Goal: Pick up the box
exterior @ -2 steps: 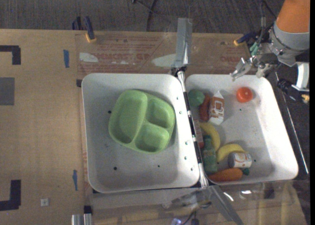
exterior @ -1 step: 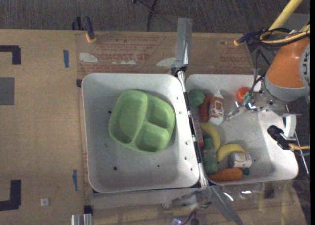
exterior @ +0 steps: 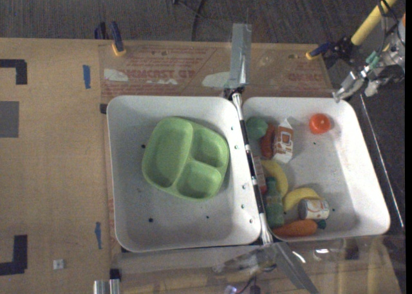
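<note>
Box [exterior: 283,141] sits in the right bin [exterior: 360,177], upper-left part, lying flat with its peaked end toward the far wall. White carton with orange print. Nothing is on top of it.

Neighbours:
- red-orange item [exterior: 268,145] touching its left side; type unclear
- green lump [exterior: 256,127] just up-left of that, against the divider wall
- banana [exterior: 277,174] just below the box
- orange ball [exterior: 319,123] to its right, apart from it, near the far wall

Rest of the right bin, near end: second banana [exterior: 300,196], can [exterior: 313,209] lying beside it, carrot [exterior: 296,228] along the near wall, green bottle [exterior: 275,204] along the divider.

Left bin [exterior: 129,209] holds a green divided plate [exterior: 187,157], roughly centred, three compartments, sitting slightly rotated.

Gripper [exterior: 346,89] is at the far-right corner of the right bin, over the rim and outside the pile. Well apart from the box, with the orange ball between them. Claw state: cannot tell, too small and blurred at this angle. Nothing visibly held.

Bench [exterior: 58,157] is brown board with blue tape marks; a grey strip [exterior: 239,55] runs up from the gap between the bins.
</note>
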### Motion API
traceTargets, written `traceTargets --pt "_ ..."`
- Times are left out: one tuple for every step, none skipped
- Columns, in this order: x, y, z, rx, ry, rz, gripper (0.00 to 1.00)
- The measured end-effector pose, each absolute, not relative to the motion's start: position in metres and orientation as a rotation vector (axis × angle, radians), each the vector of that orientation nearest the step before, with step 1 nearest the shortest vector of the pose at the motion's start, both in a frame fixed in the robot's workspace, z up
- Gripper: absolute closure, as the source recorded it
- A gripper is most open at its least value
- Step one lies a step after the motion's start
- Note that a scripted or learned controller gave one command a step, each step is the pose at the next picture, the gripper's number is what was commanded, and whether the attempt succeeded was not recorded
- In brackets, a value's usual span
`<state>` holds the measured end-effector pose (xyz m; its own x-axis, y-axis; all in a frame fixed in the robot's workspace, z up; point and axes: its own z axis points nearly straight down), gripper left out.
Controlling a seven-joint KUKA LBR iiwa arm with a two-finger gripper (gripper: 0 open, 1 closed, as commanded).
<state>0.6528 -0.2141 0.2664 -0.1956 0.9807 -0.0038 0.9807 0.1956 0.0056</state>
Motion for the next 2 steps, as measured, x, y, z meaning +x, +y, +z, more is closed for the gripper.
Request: traceTargets --pt "0.522 -0.222 0.324 2.095 2.338 0.000 0.00" --pt "0.550 -0.224 0.333 2.114 2.317 0.002 0.00"
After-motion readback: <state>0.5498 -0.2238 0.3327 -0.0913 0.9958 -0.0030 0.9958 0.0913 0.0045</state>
